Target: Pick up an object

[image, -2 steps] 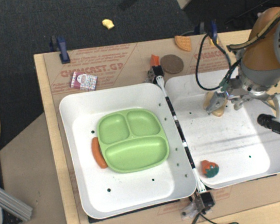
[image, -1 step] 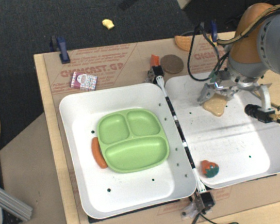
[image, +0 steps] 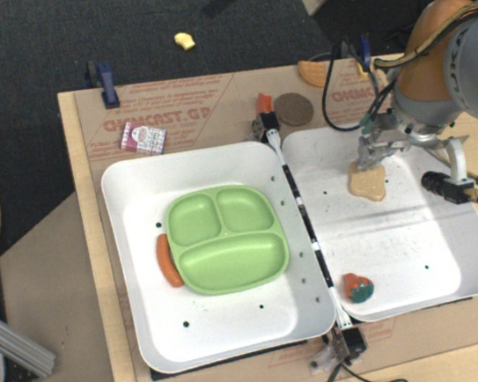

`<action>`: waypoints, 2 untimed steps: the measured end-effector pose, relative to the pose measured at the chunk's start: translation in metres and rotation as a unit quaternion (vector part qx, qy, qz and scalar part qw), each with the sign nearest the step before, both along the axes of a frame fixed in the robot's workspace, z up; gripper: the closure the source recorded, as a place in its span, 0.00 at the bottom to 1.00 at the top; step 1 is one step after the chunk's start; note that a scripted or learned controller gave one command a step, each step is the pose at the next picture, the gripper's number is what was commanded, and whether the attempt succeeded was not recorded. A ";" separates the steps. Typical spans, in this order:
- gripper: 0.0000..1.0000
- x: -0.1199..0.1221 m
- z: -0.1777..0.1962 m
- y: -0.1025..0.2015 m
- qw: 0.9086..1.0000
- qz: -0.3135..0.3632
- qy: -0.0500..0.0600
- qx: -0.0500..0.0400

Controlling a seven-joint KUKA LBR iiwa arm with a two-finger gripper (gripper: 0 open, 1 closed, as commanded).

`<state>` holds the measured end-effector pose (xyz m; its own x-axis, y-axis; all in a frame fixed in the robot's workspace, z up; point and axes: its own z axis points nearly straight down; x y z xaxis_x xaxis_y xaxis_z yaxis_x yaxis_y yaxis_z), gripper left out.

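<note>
The cookie (image: 368, 184), a tan flat piece, sits in the right bin (image: 412, 275) toward 12 o'clock, and your gripper (image: 369, 157) is right on top of its upper edge. You can't tell how wide the jaws are or if they've got it. 1 red-and-teal toy (image: 358, 287) lies at 7 o'clock in that bin. The left bin (image: 140, 245) has a green tray (image: 226, 238) with an orange carrot (image: 167, 260) touching it at 9 o'clock.

Green three-compartment plastic plate (image: 225, 237) in left white bin (image: 132, 193); orange sausage-shaped toy (image: 168, 259) touching plate's left edge.
</note>
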<state>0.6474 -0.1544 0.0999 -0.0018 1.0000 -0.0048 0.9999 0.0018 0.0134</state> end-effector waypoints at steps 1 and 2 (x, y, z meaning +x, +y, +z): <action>0.00 0.000 -0.001 0.000 1.000 0.000 0.001 0.000; 0.00 -0.004 -0.013 0.003 1.000 0.000 0.004 0.001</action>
